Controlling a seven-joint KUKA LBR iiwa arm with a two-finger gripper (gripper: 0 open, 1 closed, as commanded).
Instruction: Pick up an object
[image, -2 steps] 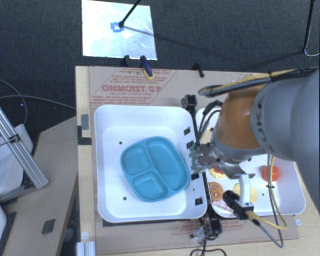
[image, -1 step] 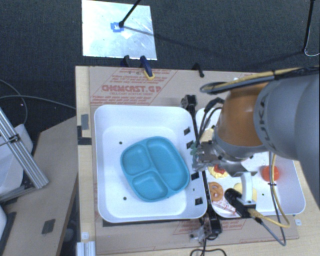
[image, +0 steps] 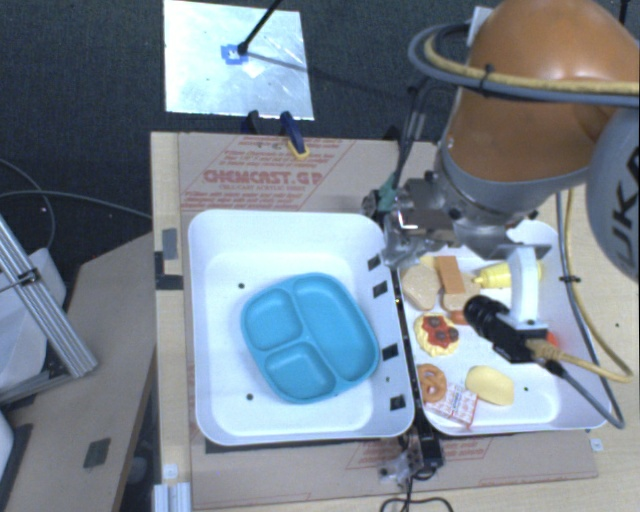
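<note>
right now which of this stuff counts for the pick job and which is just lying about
For the job:
- gripper, above the right bin
- toy food in that bin: pizza slice, pretzel, lemon, bread slice, wafer, red-and-white packet

Lying about:
- blue divided plate in the left bin
- cardboard sheet under the bins
- metal plate on the floor

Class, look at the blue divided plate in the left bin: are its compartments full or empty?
Empty. The blue divided plate lies flat in the left bin, all three compartments showing bare blue.

A grey arm (image: 610, 190) with a glossy orange band (image: 540, 50), looped with yellow-and-black cables (image: 520, 85).
</note>
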